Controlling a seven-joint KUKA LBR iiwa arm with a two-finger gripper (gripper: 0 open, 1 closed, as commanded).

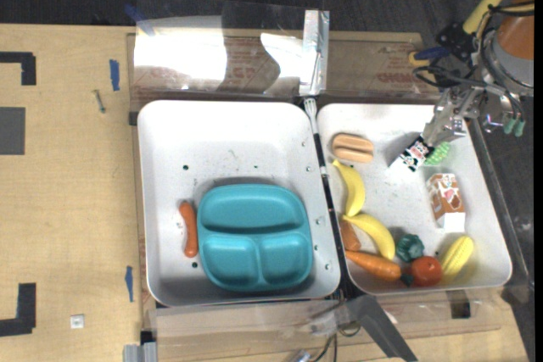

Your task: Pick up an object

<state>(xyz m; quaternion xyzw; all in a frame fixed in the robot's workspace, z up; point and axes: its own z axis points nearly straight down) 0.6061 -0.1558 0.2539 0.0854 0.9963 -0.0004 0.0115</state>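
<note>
Cardboard-topped counter carries two bins, and at the right bin's one o'clock the tool hovers by a small carton, its grip state unclear.

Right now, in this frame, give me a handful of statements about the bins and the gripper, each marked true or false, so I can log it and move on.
1. The teal divided tray lies in the left bin. True.
2. The hot dog lies in the left bin. False: it is in the right bin, near the divider.
3. The gripper is over the right bin's far right corner. True.
4. The orange sausage lies inside a tray compartment. False: it is on the bin floor beside the tray's left edge.
5. The carrot lies at the near edge of the right bin. True.
</note>
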